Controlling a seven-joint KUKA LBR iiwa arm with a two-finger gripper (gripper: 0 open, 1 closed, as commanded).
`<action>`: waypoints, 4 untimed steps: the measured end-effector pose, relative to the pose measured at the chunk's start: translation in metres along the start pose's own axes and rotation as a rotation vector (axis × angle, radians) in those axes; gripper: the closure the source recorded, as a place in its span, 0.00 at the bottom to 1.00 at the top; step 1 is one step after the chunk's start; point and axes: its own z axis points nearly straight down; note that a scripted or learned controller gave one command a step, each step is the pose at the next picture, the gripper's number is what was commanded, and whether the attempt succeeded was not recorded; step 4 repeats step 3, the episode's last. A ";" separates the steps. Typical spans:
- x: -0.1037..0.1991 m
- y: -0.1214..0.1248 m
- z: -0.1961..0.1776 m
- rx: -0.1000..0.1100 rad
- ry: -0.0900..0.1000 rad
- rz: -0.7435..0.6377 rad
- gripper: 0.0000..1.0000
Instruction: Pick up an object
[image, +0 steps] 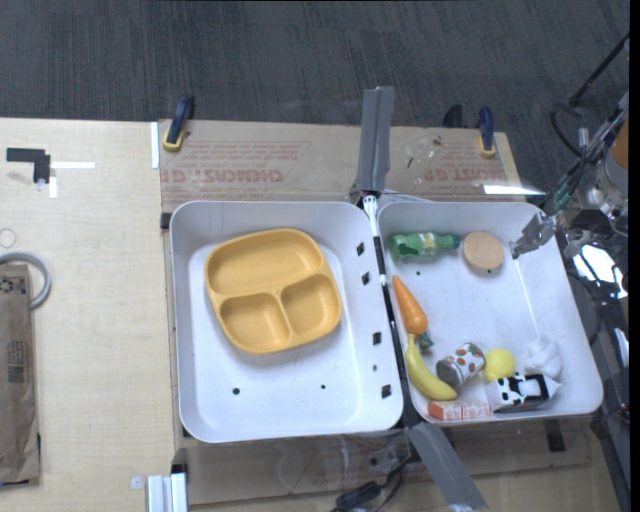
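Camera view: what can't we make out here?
- Tool: at the right bin's far right rim, small and dark; finger state unreadable.
- Arm: cut off by the right edge.
- Box at the near wall: partly covered by the banana and can; label unreadable.
- White lump: too small to identify.

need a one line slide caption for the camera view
Yellow divided plate in the left bin; toy carrot, banana and green bottle in the right bin; gripper at its far edge.

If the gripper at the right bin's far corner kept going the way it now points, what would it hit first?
The gripper points left across the right bin. Likely first: the round tan disc, then the green bottle. Its height above them is unclear.
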 end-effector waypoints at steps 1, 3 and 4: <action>0.032 0.067 0.132 -0.005 -0.002 -0.072 0.00; 0.061 -0.003 0.009 -0.001 -0.001 0.026 1.00; 0.061 -0.003 0.009 -0.001 -0.001 0.026 1.00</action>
